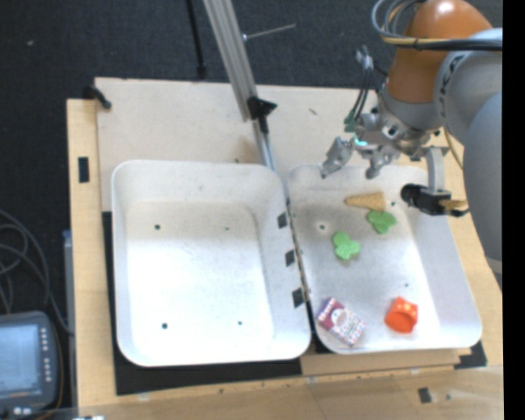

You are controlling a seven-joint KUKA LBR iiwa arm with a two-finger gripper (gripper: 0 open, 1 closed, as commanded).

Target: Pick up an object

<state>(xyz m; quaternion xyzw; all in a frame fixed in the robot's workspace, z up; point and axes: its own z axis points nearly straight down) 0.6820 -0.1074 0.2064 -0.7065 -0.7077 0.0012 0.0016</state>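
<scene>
From the overhead camera, saw the claw [356,160] spread open and empty above the far rim of the right bin [437,261], with the tan cone [366,201] lying just nearer, long axis crosswise, then lumpy green pieces [346,246], orange cup [402,315], glossy packet [340,322].

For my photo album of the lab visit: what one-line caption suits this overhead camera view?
Robot arm's open gripper hovers above the right bin holding a tan cone, green pieces and an orange cup.
</scene>
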